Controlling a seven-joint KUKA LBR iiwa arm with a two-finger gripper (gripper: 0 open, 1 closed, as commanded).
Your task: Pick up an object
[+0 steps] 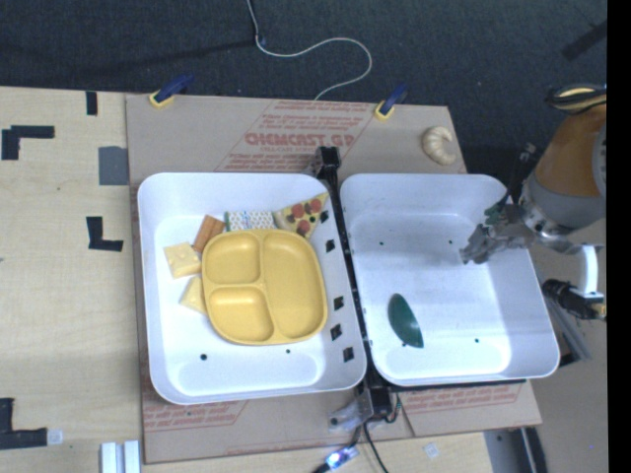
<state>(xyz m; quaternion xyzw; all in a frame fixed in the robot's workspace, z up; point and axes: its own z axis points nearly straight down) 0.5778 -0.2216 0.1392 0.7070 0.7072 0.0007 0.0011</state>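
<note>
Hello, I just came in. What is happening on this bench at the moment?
A grey robot arm with an orange band reaches in from the right, and its gripper is over the right bin, near that bin's right wall. It holds nothing that I can see. A dark green object lies alone on that bin's floor, apart from the gripper. The left bin holds a yellow divided tray with several small items tucked around its upper left side. Nothing has been picked up yet.

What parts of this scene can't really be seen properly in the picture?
- Gripper, camera view: small and blurred, so its finger state is unclear.
- Small flat pieces in the left bin: partly covered by the yellow divided plate.
- Arm: cut off by the right edge.
- Dark green object in the right bin: too small to identify.
</note>
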